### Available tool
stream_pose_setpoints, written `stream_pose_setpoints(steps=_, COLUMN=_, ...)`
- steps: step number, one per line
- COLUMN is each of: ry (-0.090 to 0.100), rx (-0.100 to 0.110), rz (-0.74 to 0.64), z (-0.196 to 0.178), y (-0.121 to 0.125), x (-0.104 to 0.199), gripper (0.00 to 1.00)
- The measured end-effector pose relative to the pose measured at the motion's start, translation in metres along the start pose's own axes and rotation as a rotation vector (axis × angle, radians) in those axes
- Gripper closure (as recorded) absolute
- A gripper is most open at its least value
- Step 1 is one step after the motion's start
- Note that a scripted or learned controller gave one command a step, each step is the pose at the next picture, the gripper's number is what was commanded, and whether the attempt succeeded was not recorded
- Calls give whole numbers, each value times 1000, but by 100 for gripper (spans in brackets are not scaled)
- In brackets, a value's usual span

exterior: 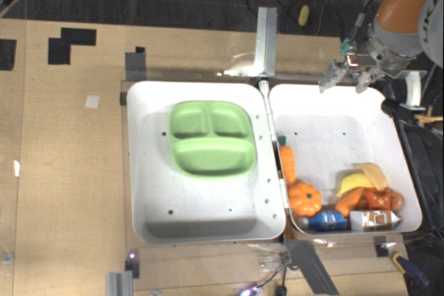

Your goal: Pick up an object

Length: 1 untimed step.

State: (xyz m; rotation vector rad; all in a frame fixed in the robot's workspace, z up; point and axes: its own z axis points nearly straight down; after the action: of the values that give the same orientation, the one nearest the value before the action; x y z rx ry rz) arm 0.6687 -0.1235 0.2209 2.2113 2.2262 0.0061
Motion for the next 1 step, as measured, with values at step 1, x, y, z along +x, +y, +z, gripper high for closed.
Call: stream_pose_setpoints(steps=1, ry=0, rx=-1, rz=-198, z=28, y=2, x=32, gripper=0)
